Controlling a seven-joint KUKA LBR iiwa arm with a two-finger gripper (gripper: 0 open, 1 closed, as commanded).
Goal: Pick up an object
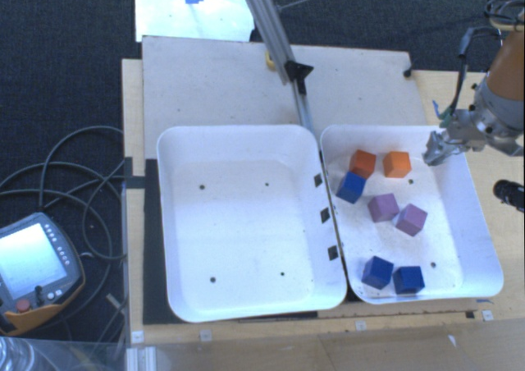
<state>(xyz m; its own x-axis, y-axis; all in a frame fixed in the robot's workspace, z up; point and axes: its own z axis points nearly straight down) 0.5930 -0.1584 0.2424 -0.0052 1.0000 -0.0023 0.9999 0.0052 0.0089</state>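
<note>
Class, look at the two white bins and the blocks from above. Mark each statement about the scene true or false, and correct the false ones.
1. All the blocks lie in the right bin. True.
2. There are three orange blocks. False: there are two orange blocks.
3. The two purple blocks lie near the middle of the right bin. True.
4. The gripper holds a blue block. False: it is near the bin's upper right rim with no block between its fingers; the three blue blocks lie in the bin.
5. The left bin holds one purple block. False: no block lies in it.
</note>
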